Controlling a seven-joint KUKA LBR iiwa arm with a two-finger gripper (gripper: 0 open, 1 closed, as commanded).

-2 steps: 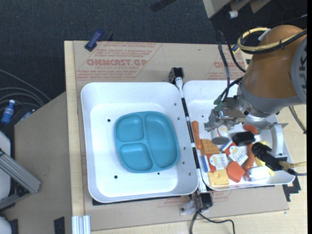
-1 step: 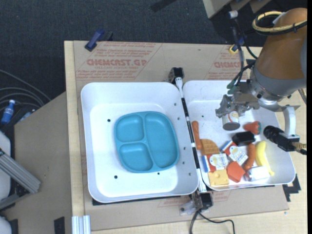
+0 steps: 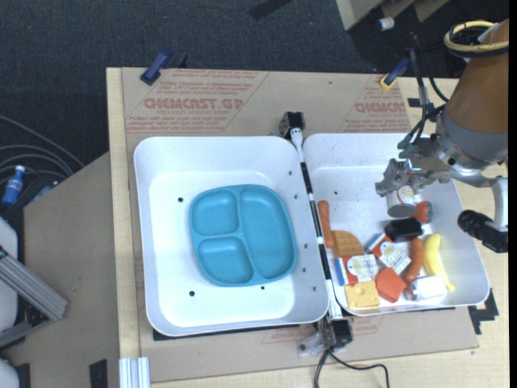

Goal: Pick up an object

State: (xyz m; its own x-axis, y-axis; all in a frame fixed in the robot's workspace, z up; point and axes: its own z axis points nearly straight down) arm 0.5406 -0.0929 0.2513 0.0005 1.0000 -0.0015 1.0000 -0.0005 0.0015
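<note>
We see the gripper [image 3: 401, 186] low over the right bin [image 3: 355, 156], grip state unclear to us, toy food [image 3: 396, 265] heaped at the bin's near edge, blue divided plate [image 3: 241, 234] in the left bin [image 3: 161, 217].

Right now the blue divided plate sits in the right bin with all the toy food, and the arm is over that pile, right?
Not quite: the camera view shows the blue divided plate in the left bin. The toy food lies in the right bin, with the arm above it.
</note>
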